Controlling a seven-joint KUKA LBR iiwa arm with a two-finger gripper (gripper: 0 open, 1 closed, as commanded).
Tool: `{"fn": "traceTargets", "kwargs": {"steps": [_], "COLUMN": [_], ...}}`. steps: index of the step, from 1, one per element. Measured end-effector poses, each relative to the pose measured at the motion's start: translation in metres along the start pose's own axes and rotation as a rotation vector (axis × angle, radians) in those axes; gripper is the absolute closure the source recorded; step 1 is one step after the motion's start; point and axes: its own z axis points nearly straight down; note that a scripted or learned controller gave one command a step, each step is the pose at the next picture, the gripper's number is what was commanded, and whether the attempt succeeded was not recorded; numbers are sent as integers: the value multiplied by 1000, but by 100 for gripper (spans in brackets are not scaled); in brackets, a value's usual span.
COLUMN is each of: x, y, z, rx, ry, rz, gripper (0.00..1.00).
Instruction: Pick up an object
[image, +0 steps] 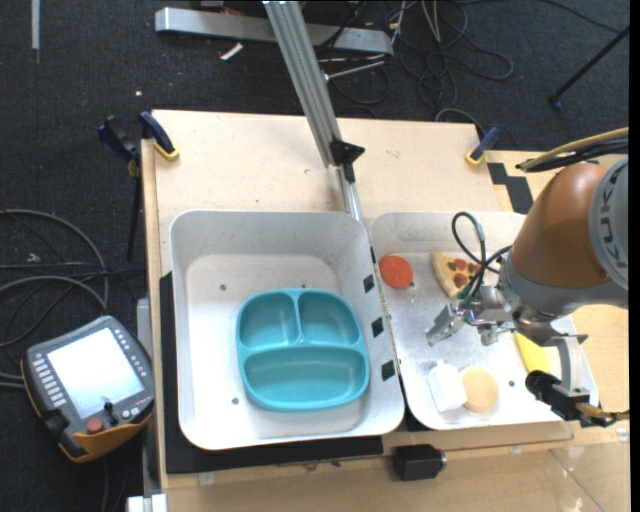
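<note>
— What could trip you here?

— Your pincer (447, 322) hangs over bare floor in the right bin (420, 228), fingers apart and holding nothing; closing there would likely catch only air. (The pizza slice (452, 270) and tomato (397, 271) sit just beyond it.)

— And the bins?

— Right: those two, a white block (443, 386), a pale round piece (481, 390) and a yellow piece (533, 353). Left bin (200, 250): a teal divided plate (299, 348).

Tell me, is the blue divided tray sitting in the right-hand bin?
No, the blue divided tray lies in the left bin, apart from the food pieces in the right bin.
</note>
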Motion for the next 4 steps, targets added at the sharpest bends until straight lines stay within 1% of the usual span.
{"fn": "traceTargets", "kwargs": {"steps": [1, 2, 3, 4], "x": [-3, -3, 0, -1], "y": [2, 3, 4, 14], "z": [44, 31, -32, -79], "rx": [-1, -7, -14, -13], "ry": [0, -1, -3, -3], "rz": [0, 0, -4, -5], "gripper": [0, 100, 100, 100]}}
